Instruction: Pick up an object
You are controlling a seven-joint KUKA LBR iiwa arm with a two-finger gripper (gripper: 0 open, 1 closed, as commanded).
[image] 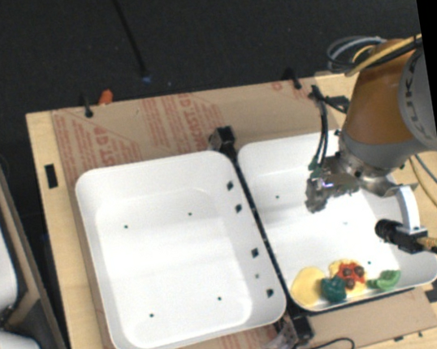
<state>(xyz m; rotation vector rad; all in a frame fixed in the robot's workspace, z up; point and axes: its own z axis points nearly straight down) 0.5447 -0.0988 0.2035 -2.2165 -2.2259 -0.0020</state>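
Smooth white plastic right bin (283, 167) holds small toys (346, 279), yellow, green, red, at its near edge. The gripper (317, 193) hangs above, apart. Cardboard (138, 133) shows red print, unreadable.

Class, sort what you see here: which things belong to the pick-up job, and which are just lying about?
Belongs to the job:
gripper, over the right bin
yellow piece
teal piece
red piece
green piece

Just lying about:
left bin
cardboard sheet
black cable
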